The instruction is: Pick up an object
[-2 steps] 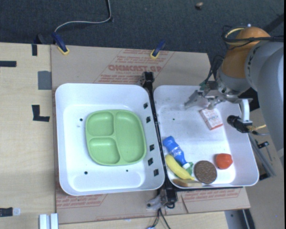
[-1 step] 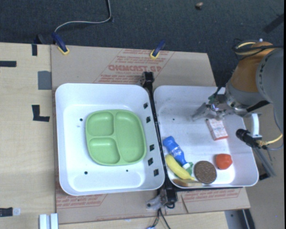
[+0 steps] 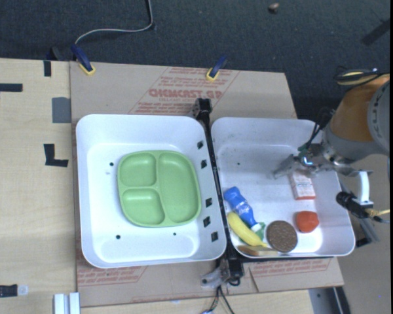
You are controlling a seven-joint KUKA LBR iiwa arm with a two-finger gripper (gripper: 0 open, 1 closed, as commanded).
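Observation:
The right bin (image 3: 262,136) holds a small white box with a red label (image 3: 303,188), a red round object (image 3: 306,222), a brown round disc (image 3: 281,235), a yellow banana (image 3: 243,231) and a blue bottle (image 3: 239,206). My gripper (image 3: 295,165) hangs over the middle right of this bin, just above and left of the white box. It points left toward bare bin floor. I see nothing held in it. The arm's orange band (image 3: 357,113) is at the right edge.
The left bin (image 3: 95,175) contains a green divided plate (image 3: 160,187). A black divider with clips (image 3: 208,175) runs between the bins. Both bins rest on a cardboard sheet (image 3: 177,87) clamped at the back.

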